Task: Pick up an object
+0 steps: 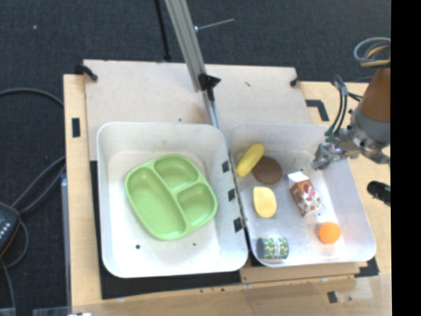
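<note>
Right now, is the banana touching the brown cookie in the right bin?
Touching. The camera view shows the banana with its lower edge meeting the brown cookie, no white bin floor visible between them.

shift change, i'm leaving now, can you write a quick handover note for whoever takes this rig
Gripper: over the right bin's upper right corner, nothing between its fingers; open or shut cannot be told from here.
Right bin holds: banana, brown disc, pale yellow piece, small carton, orange ball, green can.
Left bin holds the green divided plate.
Done: nothing lifted yet.
Left: choose an object, grasp it and lift. The carton lies nearest the gripper, so it is probably the easiest first try.
</note>
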Available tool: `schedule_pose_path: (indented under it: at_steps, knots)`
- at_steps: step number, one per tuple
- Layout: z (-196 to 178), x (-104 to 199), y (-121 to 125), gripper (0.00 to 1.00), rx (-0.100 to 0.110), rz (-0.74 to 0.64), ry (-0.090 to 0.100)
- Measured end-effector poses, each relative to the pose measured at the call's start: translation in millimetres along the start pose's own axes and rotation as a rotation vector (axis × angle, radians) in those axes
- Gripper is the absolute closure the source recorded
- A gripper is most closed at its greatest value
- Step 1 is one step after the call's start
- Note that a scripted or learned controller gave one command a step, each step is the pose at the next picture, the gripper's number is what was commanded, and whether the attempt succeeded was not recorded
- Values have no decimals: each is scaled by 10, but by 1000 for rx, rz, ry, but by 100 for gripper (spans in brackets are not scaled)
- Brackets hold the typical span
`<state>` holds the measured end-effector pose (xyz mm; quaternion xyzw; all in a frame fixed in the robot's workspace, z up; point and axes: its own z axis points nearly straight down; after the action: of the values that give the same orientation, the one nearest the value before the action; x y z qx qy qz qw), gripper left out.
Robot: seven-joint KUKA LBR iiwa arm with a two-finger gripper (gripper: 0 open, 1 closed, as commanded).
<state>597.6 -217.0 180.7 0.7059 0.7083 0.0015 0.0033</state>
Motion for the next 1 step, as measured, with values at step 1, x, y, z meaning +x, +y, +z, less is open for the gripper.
schedule_pose_path:
  at_steps: [1]
  knots:
    - [-652,-10,42,100,-2,-1,-1]
